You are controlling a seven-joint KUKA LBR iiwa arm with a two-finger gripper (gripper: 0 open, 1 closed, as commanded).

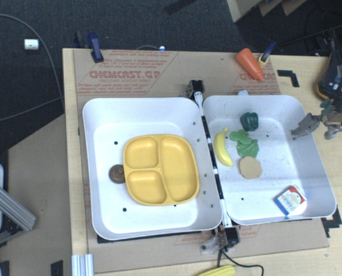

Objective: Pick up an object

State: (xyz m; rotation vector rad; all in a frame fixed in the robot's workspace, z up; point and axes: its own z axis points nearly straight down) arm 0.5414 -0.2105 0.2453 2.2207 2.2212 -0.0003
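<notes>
- Two shallow white bins sit side by side on the surface (73,154), their inner rims touching along a seam, so an object could be lifted from one and set in the other.
- Nearest the camera, in the right bin (309,171), a small red, white and blue packet (289,200) lies flat in the near right corner, well apart from everything else; judged as a target, it offers free room on all sides.
- Further in, a round tan disc, perhaps a cookie (250,168), lies flat just beside a yellow banana (222,148), which rests along the bin's left wall.
- A green leafy toy vegetable (246,144) touches the cookie's far edge, and a dark green pepper (249,121) sits just beyond it. This cluster is tight, so a grab here risks nudging neighbours.
- In the left bin (102,125), a yellow divided plate (160,169) fills the middle, with a small brown round object (117,173) tucked against its left edge.
- At the right bin's far right rim, the pincer (316,126) hangs over the wall with its fingers spread wide and nothing between them, well apart from every object. No grasp has begun.
- Beyond the bins, an orange carrot-like toy (250,64) lies on the bare surface.
</notes>
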